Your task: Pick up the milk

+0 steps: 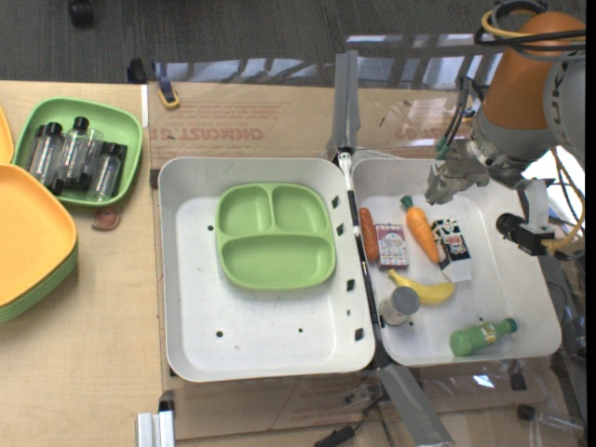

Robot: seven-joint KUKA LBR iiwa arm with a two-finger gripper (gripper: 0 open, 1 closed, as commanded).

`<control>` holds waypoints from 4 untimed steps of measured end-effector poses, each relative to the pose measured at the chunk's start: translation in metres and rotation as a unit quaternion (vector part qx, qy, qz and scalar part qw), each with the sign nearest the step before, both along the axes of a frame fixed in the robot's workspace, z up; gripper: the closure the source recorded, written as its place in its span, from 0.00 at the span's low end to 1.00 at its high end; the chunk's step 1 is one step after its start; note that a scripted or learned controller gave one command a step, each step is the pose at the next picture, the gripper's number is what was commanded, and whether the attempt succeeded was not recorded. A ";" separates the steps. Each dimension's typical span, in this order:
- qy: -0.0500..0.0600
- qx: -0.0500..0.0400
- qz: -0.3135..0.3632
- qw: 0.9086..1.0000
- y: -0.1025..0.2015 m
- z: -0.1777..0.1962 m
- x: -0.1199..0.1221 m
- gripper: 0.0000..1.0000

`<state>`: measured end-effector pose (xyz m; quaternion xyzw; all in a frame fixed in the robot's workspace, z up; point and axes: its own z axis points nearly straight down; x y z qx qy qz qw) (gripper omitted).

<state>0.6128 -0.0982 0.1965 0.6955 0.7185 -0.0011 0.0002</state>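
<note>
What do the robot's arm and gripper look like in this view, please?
The arm is grey with a broad orange band above the wrist, rounded in shape. Yellow and black cables loop over its top, and thin dark wires run down to the wrist. The gripper is a small grey metal piece, blurred here.

One fixed camera, high above the bench (112, 361), looks down at a slant, taking in both white bins (177, 277) from moderate range, arm (531, 82) entering right.
</note>
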 end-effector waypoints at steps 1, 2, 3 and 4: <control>0.001 0.001 0.130 0.992 -0.038 0.006 -0.041 1.00; 0.000 0.000 0.219 0.976 0.015 0.013 -0.022 1.00; 0.001 0.001 0.245 0.970 0.060 -0.006 -0.064 1.00; 0.000 0.000 0.275 0.962 -0.028 -0.004 -0.048 1.00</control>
